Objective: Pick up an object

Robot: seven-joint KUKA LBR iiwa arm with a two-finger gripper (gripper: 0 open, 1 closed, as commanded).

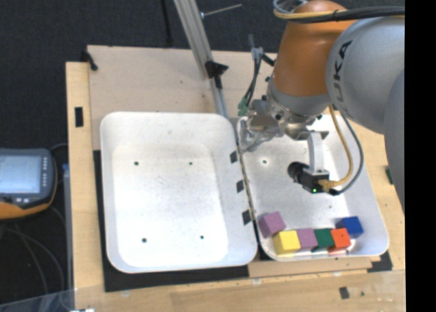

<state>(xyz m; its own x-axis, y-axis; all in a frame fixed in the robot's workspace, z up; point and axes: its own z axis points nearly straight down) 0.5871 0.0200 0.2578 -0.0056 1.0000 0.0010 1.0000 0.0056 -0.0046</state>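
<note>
A grey arm with an orange band (310, 45) reaches in from the right and hangs over the upper part of the right bin (361, 188). Its gripper (253, 129) sits close to the raised edge where the two white bins meet, near the right bin's upper left corner; from this angle it cannot be told whether it is spread or pressed together, and nothing is seen held in it.

The blocks lie well below the gripper, lined up along the right bin's lower edge. Counted, there are seven: two purple, one yellow, one green, one orange, one red and one blue. The nearest to the gripper is a purple block (272, 223), with the yellow block (287, 241) just below it. To the right follow the second purple block (307, 238), the green block (323, 240), the orange block (340, 238), a red block (338, 248) partly hidden beneath it, and the blue block (350, 226) farthest right.

Between the gripper and the blocks, the white floor of the right bin is open. To the gripper's left, the left bin (170, 188) offers a wide bare floor.

Both bins rest on a wooden table (82, 167). Part of the lettering "KUKA" (338, 72) reads on the grey arm.
</note>
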